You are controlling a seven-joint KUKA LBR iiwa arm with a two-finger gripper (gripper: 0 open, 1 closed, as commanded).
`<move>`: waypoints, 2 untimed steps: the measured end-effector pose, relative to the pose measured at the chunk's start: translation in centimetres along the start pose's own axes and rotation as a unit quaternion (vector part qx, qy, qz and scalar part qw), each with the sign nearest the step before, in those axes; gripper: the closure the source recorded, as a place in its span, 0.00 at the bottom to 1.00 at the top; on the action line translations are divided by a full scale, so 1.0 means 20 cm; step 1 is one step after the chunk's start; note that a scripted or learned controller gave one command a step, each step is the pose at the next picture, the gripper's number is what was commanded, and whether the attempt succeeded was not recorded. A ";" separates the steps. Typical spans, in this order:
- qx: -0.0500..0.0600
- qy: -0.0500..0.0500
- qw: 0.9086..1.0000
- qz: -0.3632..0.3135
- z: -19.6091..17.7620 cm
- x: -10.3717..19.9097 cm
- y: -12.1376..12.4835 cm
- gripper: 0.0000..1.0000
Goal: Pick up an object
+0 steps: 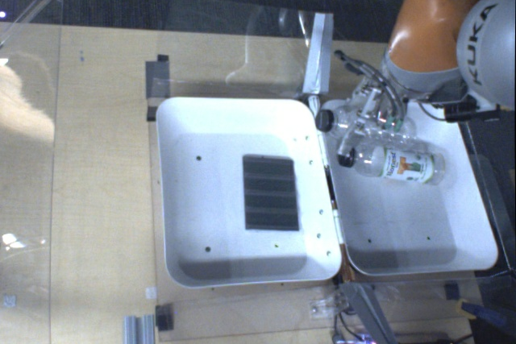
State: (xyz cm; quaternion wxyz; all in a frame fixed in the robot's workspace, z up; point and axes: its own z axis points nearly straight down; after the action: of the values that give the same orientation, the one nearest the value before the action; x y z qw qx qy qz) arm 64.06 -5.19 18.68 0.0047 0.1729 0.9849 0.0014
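Observation:
A clear plastic bottle [399, 164] with an orange and green label lies on its side in the right bin [419, 246], near that bin's far left part. My gripper [353, 129] hangs over the bottle's cap end, close to the wall between the two bins. Its fingers are lost among the cables and the see-through bottle. A dark ribbed rectangular block [270, 192] lies flat in the middle of the left bin [193, 173].
The grey arm with its orange band [431, 20] comes in from the upper right above the right bin's far edge. Clear plastic panels [274, 36] stand behind the bins and at the left of the bench. Clamps and cables sit at the bench's front edge [355, 318].

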 end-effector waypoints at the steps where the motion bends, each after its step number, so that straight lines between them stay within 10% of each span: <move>1: 0.000 0.001 1.000 -0.025 0.00 0.22 -0.05 0.00; 2: 0.001 0.001 0.999 0.032 0.22 -0.05 -0.20 0.00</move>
State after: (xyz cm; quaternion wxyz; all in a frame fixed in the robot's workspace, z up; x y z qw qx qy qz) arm 63.58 -9.31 14.35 0.0033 0.2046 0.9788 0.0011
